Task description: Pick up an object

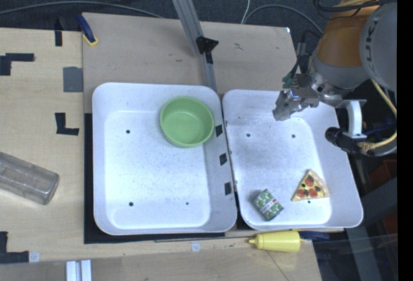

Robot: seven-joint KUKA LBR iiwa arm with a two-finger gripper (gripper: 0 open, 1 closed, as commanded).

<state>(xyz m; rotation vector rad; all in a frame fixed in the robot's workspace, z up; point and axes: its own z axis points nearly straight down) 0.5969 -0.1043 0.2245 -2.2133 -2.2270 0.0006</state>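
Jaw state could not be read from the camera view: the grey two-finger gripper [284,110] was seen from above as a blurred dark-grey mass, so whether it was open or shut cannot be told. No object was visible at its tip. It hung over the upper left part of the right shallow white plastic bin [335,144], near that bin's far rim, above bare speckled floor. The grey arm with its orange band [345,41] entered from the right edge, cables looping around the wrist.

Candidate objects lay in the near part of the right bin, well apart from the gripper. A small green patterned packet [267,203] lay tilted near the bin's near edge. A triangular toy pizza slice, orange and yellow with red spots [310,187], lay just to its right, closer to the near right corner; the two were near each other but not touching.

The left shallow white plastic bin [116,163] held a light green round plastic bowl [186,121], upright, in its upper right area close to the divide between bins.

Outside the bins, a yellow plastic squeeze bottle [279,241] lay on its side on the bench just in front of the right bin. A clear plastic cylinder [26,177] lay on the wooden bench top [39,112] at far left.
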